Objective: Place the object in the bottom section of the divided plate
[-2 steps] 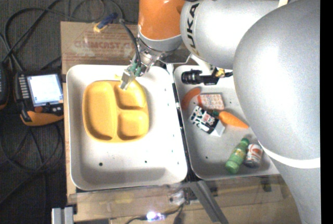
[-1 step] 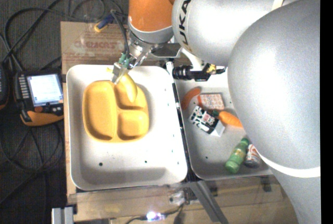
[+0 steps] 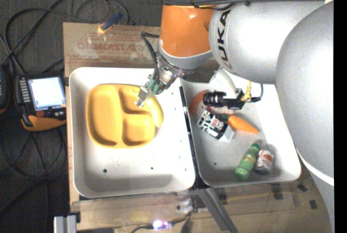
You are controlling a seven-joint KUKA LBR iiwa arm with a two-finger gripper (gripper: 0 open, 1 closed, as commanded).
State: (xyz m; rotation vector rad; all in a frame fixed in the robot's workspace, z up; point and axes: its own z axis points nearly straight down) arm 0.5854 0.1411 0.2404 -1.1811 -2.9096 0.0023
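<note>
At the far left, off the desk, a handheld unit with a lit screen [image 3: 43, 94] lay on the floor among cables. The left bin [image 3: 78, 175] held the yellow divided plate [image 3: 111, 121], lying flat towards the bin's upper half. The jaws hung over the plate's upper right section, near its inner ridge. They were too small and blurred to tell whether they were open or closed, or whether anything sat between them.

In the right bin [image 3: 290, 175], an orange-red rounded thing [image 3: 195, 102] lay by the left wall, partly hidden by the robot's own fittings. Just right of it were a black-and-white patterned packet [image 3: 213, 124] and a carrot [image 3: 244, 125]. Lower down, a green bottle [image 3: 246, 161] lay beside a red-and-white can [image 3: 265, 160]. The grey arm [image 3: 271, 37] covered that bin's upper right corner.
</note>
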